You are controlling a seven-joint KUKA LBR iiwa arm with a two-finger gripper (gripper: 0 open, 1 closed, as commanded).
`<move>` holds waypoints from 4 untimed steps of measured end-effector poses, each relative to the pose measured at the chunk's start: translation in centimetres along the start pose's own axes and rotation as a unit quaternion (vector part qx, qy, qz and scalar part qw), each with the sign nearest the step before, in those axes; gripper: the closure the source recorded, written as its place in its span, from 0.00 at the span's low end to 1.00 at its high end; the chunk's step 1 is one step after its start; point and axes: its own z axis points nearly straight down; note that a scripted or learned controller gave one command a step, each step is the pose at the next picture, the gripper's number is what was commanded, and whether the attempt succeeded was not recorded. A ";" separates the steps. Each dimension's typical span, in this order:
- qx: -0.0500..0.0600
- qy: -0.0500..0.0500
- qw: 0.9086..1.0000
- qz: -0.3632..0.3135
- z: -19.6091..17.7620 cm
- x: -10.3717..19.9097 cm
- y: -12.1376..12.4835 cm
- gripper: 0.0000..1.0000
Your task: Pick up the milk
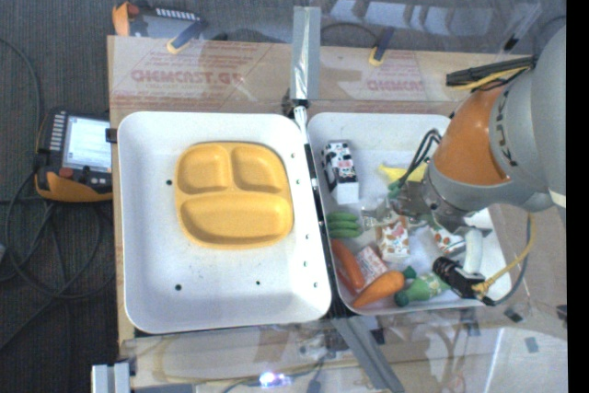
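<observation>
Though lying on its side at ten o'clock in the right bin (502, 276), close by the wall shared with the left bin (138, 290), looks an easy lift: milk carton (339, 168), cow-patched, probably light, hollow and stiff, with smooth and perhaps slippery faces. Best taken mid-body across the two long flat sides, clear of the white end at six o'clock. Gripper (411, 209) hangs at four o'clock of it, over the clutter; cannot tell whether released or clenched.
</observation>
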 end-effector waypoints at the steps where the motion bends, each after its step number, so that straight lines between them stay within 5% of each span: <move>1: 0.003 -0.003 1.000 -0.002 -8.6 8.7 4.3 1.00; 2: 0.003 -0.004 1.000 -0.001 -8.6 8.7 4.3 0.00; 3: -0.002 -0.002 0.996 -0.094 0.6 3.0 3.2 0.00; 4: 0.003 -0.003 0.998 -0.062 -1.2 -2.2 3.6 0.00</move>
